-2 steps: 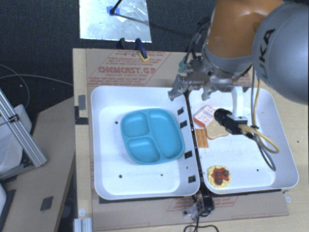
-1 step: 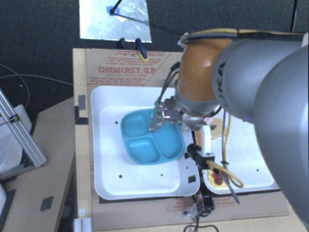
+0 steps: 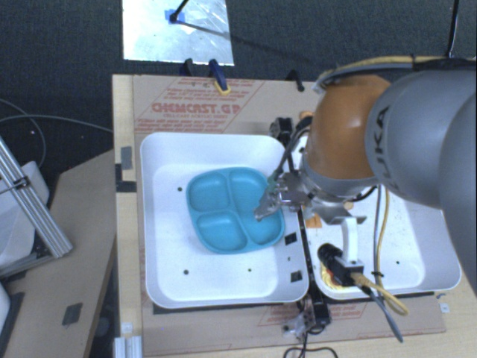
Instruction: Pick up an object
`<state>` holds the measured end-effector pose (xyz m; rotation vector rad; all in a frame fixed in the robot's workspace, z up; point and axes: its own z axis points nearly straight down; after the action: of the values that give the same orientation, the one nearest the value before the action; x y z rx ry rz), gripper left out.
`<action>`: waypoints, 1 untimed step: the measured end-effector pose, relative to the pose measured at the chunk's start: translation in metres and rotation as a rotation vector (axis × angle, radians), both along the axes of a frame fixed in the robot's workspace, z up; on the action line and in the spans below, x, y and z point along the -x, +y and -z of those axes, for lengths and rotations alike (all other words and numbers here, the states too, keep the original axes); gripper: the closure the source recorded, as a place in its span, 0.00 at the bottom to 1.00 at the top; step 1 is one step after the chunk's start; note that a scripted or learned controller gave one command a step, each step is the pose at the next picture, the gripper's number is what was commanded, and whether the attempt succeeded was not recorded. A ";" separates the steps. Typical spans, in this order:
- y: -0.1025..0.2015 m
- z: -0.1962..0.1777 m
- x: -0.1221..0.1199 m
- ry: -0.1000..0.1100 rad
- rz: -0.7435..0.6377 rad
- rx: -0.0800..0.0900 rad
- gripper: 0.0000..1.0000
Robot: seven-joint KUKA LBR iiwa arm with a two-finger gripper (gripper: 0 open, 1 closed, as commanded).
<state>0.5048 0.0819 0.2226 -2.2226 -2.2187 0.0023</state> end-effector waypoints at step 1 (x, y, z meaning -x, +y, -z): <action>0.045 -0.004 -0.074 -0.009 -0.008 -0.001 0.00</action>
<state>0.5787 0.1268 0.2262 -2.2175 -2.2315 -0.0093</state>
